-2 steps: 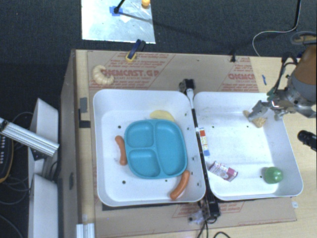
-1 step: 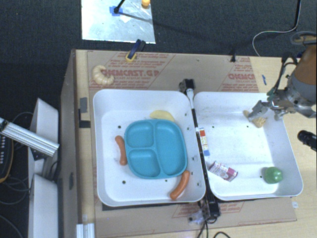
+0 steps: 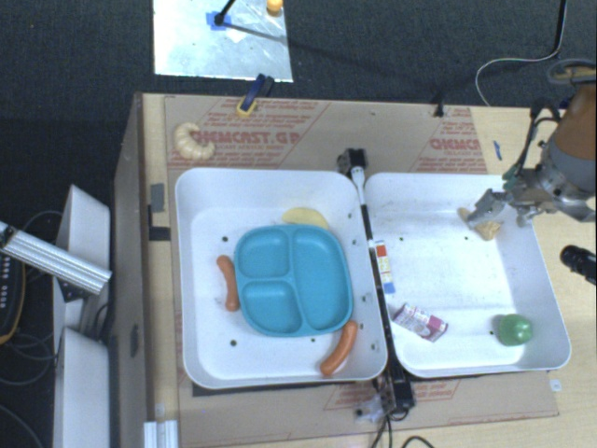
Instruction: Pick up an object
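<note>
1. At the far left corner of the desk (image 3: 280,124), outside the bins, lies a pale curled piece (image 3: 193,139).
2. The left bin (image 3: 201,250) holds an orange sausage (image 3: 228,283) lying lengthwise just beside the left edge of a blue divided plate (image 3: 291,280).
3. The plate sits in the middle of that bin. A flat yellow piece (image 3: 305,217) pokes out from behind its far edge.
4. A second sausage (image 3: 339,348) lies tilted at the plate's near right corner, close to the bin's right wall.
5. In the right bin (image 3: 438,259), a crumpled pink-and-white packet (image 3: 420,321) rests near the near edge, left of centre.
6. Toward that bin's far right corner, the gripper (image 3: 483,211) hangs low over the floor with a small tan lump (image 3: 489,229) right at its tip. Whether it is closed on the lump or merely touching it, I cannot tell (the tip is too small and blurred).
7. A green ball (image 3: 512,329) sits in the near right corner of the right bin, well apart from the lump.
8. The arm (image 3: 569,157) reaches in over the bin's right rim.
</note>
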### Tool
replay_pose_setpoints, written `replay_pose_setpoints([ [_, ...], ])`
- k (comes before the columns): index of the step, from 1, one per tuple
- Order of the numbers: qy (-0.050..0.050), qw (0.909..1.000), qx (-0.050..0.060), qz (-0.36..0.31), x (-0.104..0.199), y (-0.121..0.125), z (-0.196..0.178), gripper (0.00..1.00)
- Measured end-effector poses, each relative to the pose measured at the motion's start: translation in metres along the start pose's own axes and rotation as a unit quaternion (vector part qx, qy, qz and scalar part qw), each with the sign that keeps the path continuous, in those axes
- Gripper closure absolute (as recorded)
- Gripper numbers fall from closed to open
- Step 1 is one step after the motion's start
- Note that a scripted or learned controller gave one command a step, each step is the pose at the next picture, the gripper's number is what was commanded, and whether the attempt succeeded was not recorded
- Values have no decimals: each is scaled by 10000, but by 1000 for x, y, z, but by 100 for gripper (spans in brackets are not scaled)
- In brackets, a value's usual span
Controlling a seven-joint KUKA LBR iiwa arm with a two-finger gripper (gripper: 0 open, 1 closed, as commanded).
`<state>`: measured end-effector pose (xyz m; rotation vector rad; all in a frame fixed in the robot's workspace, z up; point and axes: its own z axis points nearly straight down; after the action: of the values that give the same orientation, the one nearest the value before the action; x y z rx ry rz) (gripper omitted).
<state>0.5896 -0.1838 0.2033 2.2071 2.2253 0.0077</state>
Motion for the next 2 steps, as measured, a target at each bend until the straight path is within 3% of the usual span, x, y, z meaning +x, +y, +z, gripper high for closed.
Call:
replay_pose_setpoints([
  [2, 0, 10000, 0, 0, 0, 0, 0, 0],
])
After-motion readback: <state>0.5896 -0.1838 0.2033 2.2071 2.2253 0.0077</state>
